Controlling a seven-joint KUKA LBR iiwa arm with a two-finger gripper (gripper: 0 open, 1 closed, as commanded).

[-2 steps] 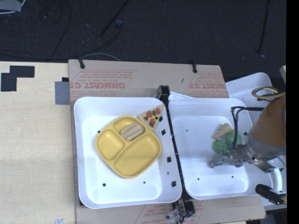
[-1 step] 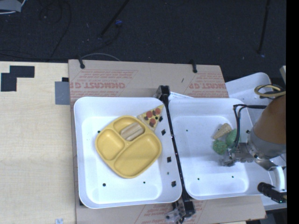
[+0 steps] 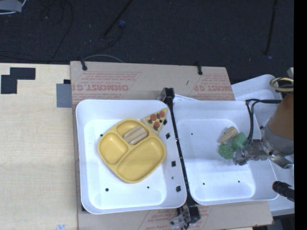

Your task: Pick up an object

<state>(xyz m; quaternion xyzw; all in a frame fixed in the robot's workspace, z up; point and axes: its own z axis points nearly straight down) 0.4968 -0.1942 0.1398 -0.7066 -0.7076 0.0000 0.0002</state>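
Note:
A green broccoli-like toy (image 3: 227, 149) lies in the right bin (image 3: 211, 186), with a tan wedge (image 3: 229, 134) touching its upper edge. My gripper (image 3: 241, 157) sits low in that bin, right against the green toy's right side. In the left bin (image 3: 96, 186) rests a yellow divided plate (image 3: 133, 150) holding a tan bread-like piece (image 3: 135, 135). A pizza slice toy (image 3: 157, 119) lies at the plate's upper right corner.
A black divider (image 3: 176, 152) runs between the two bins. The arm's grey body and orange band (image 3: 283, 123) stand over the right bin's right wall, with a black cable (image 3: 250, 119) looping above the gripper. Cardboard lies under the bins.

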